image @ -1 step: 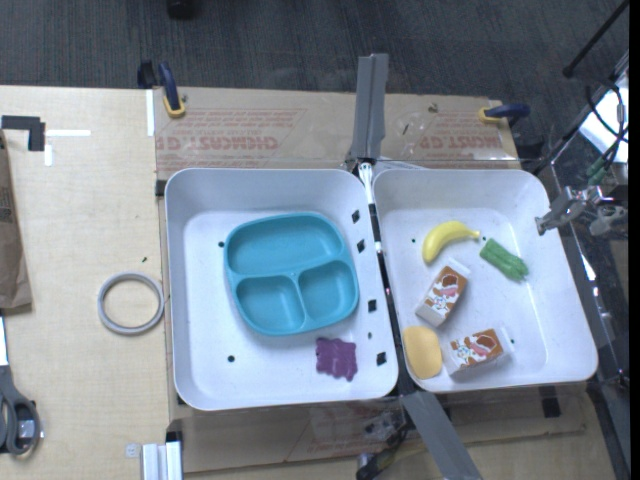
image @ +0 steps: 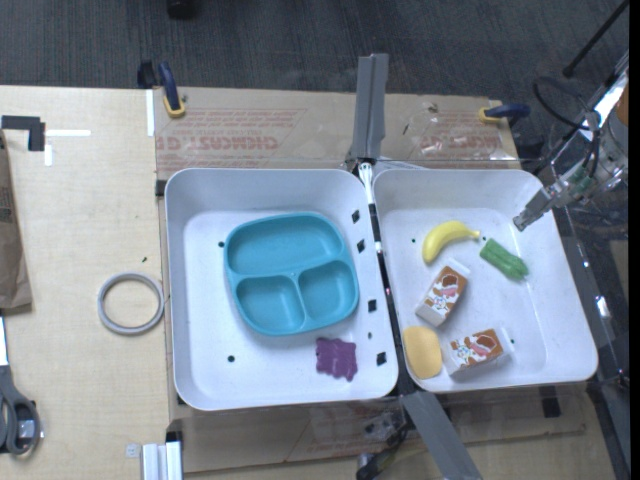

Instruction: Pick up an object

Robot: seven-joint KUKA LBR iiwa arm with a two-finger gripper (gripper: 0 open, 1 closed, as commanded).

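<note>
The right bin (image: 560,298) holds a yellow banana (image: 449,238), a green oblong piece (image: 503,260), a small brown-and-white carton (image: 443,295), a second carton (image: 478,352) lying flat, and a yellow-orange rounded piece (image: 423,351). My gripper (image: 528,217) hangs over the bin's upper right part, just up and right of the green piece and apart from it. I see nothing held in it.
The left bin (image: 190,268) holds a blue divided plate (image: 291,273) and a purple piece (image: 337,357). A grey divider post (image: 370,108) stands between the bins at the back. On the bench to the left lie a tape ring (image: 131,302) and scissors (image: 15,423).
</note>
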